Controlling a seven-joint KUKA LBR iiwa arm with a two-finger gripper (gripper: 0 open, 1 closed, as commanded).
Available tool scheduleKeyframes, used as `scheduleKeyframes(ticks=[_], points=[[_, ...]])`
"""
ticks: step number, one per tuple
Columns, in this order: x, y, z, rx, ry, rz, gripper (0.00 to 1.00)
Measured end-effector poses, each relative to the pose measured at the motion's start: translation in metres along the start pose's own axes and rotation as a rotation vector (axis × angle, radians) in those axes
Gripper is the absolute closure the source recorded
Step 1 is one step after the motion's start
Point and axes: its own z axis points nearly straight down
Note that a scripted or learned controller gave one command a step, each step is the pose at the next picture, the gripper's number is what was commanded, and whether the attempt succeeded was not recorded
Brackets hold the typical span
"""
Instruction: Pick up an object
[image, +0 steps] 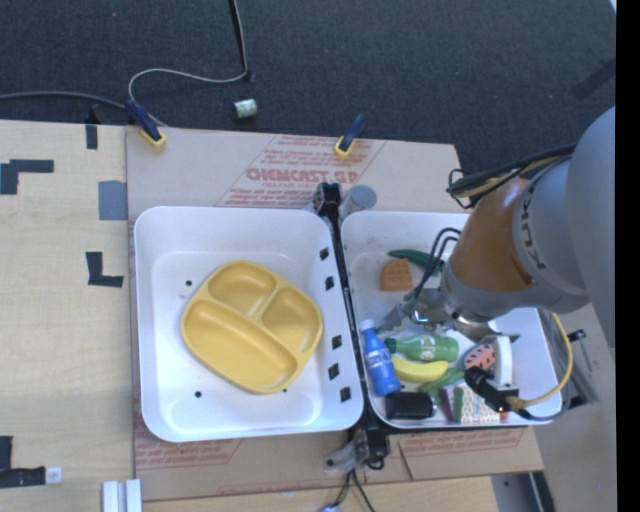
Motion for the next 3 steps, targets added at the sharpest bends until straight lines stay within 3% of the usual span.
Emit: scheduleKeyframes(ticks=[1, 2, 3], points=[[0.003, 0.039, 0.001, 0.003, 0.003, -0.002, 0.0], [0.003, -0.002, 0.0, 0.003, 0.003, -0.001, 0.0], [0.004, -0.001, -0.009, 0.003, 0.003, -0.002, 1.0]])
